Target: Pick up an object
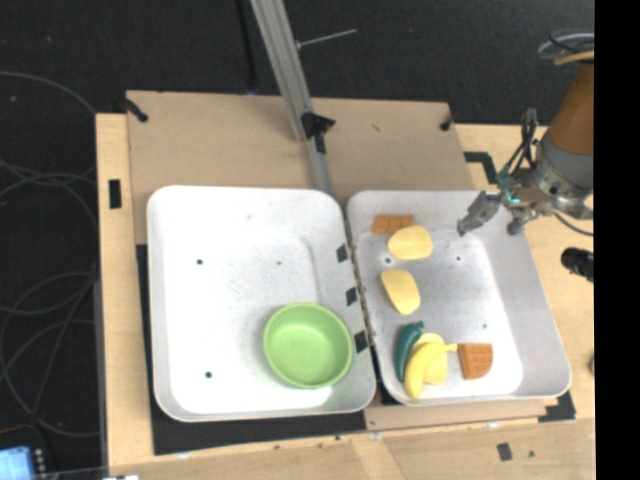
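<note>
My gripper hangs over the far right corner of the right bin, open, with nothing between its two fingers. Below and to its left in that bin lie an orange block, a pale yellow rounded piece and a second yellow piece. At the bin's near end sit a dark green item, a yellow banana-like toy and an orange waffle-like block. All of these lie apart from the gripper.
The left bin holds a green bowl at its near right corner. A grey metal pole slants up from between the bins at the back. The arm's wrist comes in at the right edge.
</note>
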`<state>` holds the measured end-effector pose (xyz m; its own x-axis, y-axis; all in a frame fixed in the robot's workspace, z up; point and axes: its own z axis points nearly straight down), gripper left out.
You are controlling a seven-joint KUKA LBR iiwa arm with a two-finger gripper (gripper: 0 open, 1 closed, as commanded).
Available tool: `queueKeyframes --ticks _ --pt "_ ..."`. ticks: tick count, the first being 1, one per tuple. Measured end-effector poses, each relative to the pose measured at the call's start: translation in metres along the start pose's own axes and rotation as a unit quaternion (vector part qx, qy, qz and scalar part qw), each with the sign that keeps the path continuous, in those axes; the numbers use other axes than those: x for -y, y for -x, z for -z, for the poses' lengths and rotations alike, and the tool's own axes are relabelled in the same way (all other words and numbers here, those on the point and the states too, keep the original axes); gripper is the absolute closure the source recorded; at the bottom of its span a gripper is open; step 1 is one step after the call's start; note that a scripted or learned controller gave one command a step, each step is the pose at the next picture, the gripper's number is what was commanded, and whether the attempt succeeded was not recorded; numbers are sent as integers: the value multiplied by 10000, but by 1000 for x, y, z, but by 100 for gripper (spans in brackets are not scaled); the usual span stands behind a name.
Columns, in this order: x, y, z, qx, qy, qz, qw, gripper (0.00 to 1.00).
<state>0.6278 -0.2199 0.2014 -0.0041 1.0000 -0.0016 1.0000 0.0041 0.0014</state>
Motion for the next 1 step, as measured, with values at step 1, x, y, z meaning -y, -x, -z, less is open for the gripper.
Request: queueKeyframes --ticks 1 --pt "0 0 0 7 -3 3 10000 0"
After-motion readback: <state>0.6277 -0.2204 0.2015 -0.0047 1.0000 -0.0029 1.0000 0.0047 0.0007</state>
